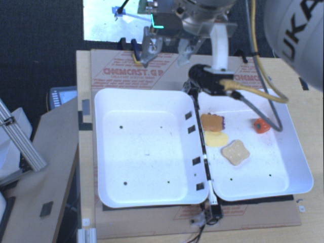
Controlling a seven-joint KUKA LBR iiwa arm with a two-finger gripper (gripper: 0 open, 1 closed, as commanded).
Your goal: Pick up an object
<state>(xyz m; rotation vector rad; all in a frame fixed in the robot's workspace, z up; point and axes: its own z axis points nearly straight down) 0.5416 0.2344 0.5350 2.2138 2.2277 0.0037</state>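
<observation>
The right bin (283, 178) holds several small items. A brown waffle-like piece (212, 121) lies near the divider, with a flat yellow disc (216, 139) just in front of it. A tan toast slice (235, 152) sits closer to the front. An orange-red piece (261, 126) lies apart toward the right. My gripper (168, 50) hangs high over the back edge of the bins, well behind and above these items. Its two fingers (151, 47) are spread and open, with nothing between them.
The left bin (109, 189) sits beside the right one, joined along a hinged middle seam (200, 146). A black fitting with a yellow cable (253, 91) hangs over the right bin's back edge. Cardboard (126, 71) lies behind the bins.
</observation>
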